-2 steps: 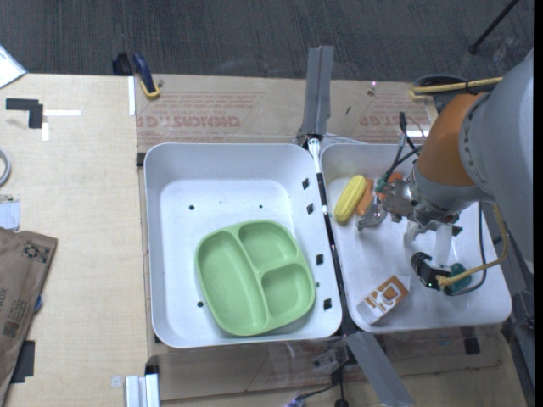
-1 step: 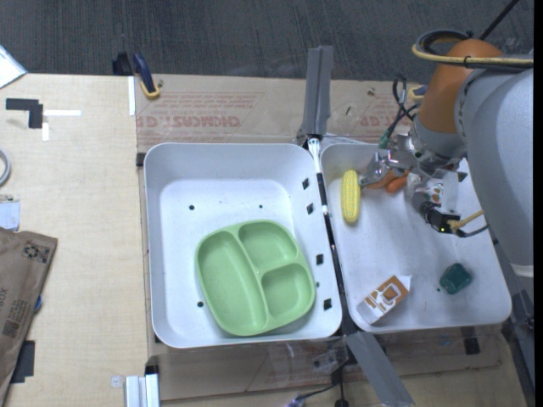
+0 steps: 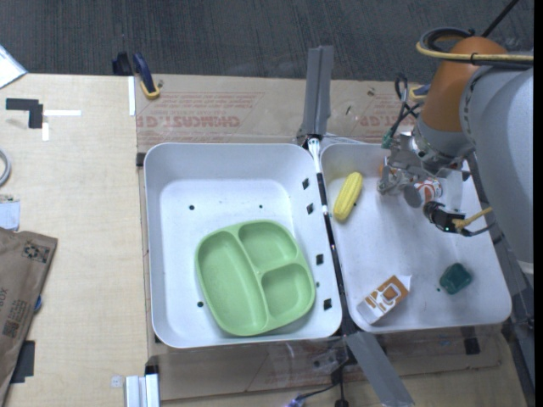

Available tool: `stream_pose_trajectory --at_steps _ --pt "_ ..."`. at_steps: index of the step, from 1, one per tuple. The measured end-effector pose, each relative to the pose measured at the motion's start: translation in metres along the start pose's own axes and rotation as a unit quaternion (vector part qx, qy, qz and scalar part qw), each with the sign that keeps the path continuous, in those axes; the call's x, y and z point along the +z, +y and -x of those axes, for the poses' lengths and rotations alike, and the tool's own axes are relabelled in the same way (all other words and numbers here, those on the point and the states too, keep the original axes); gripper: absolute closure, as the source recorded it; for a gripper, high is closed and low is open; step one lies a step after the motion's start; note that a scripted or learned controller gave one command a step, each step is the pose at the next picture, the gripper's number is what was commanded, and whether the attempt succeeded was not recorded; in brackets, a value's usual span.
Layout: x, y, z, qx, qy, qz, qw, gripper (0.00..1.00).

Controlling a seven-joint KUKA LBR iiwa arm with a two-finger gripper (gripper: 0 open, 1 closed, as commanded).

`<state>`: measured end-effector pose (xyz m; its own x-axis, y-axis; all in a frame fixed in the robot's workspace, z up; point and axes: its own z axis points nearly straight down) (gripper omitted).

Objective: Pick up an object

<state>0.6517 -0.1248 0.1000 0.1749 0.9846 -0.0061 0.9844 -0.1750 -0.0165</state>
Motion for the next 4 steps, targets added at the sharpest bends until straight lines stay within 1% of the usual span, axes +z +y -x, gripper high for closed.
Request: stream_pose_trajectory --at_steps 1,2,3,4 --pt "0.010 -0.002 -0.026 -0.137 0.001 0.000 0.9906 1.00" --pt "0.009 -0.067 0.085 -0.127 0.001 0.009 0.9919 1.00" --pt "0.010 -0.066 0.079 -0.130 0.005 0.008 0.9914 0.00" --pt "0.009 -0.128 0.094 -0.045 0.015 0.007 0.9988 0.00"
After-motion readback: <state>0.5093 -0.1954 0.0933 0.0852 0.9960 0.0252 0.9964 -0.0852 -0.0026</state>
